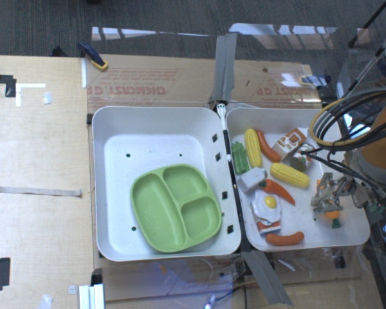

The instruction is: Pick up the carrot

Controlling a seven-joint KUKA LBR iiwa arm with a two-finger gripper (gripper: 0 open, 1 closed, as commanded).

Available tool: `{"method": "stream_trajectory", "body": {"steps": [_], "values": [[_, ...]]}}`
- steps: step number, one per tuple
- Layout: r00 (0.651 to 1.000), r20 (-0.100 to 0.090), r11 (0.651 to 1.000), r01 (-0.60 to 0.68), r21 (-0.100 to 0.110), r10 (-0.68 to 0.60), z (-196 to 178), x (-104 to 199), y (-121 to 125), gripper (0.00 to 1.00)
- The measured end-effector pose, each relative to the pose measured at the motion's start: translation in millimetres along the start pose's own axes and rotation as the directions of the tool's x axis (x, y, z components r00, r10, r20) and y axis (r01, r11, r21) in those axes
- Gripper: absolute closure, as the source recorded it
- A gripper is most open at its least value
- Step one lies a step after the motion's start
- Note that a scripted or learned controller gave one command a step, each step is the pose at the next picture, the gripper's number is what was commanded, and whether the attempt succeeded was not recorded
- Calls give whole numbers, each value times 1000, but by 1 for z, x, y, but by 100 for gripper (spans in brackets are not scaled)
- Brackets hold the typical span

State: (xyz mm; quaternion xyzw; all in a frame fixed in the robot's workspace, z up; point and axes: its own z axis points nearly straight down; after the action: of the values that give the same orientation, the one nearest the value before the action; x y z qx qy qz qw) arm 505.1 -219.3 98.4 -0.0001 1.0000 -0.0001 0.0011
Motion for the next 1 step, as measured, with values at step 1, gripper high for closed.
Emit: {"method": "stream_trajectory", "body": {"steps": [1], "values": [[996,0,996,90,-1,-90,-61,-4,76,100]]}}
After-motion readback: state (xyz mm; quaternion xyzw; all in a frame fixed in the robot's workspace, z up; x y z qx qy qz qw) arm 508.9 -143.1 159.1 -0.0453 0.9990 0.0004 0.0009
